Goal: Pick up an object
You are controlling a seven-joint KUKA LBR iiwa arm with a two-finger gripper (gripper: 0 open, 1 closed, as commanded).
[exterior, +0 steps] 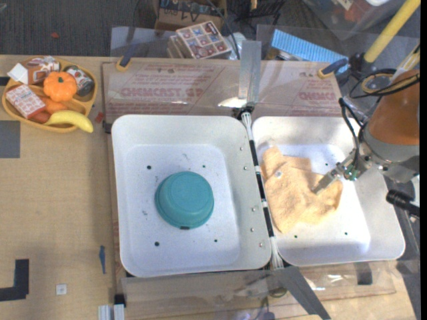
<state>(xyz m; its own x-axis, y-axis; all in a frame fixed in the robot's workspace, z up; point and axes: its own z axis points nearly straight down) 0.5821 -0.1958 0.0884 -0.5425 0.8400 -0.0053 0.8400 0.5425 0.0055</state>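
**Gripper low over the tan cloth in the right bin**

Far to the left of the left bin (127, 139), at the worktop's (53, 199) upper corner, sits a yellow dish (13, 105) holding a small orange pumpkin (60, 85), a banana (70, 119) and some little boxes. The left bin itself carries a teal bowl (185, 199), turned upside down, resting near the middle of its floor and well apart from the walls.

Just right of the left bin, touching it along the shared edge, stands the right bin (383, 242). A crumpled tan cloth (293, 192) lies in that bin's left half, its edge close to the wall beside the left bin. The gripper (325, 181) hangs at the cloth's right edge, its tip down on or just above the fabric; whether the fingers are spread or pressed together cannot be told from this angle, nor whether any cloth is between them. The arm (393, 122), with its orange band, reaches in over the right bin's far right side.
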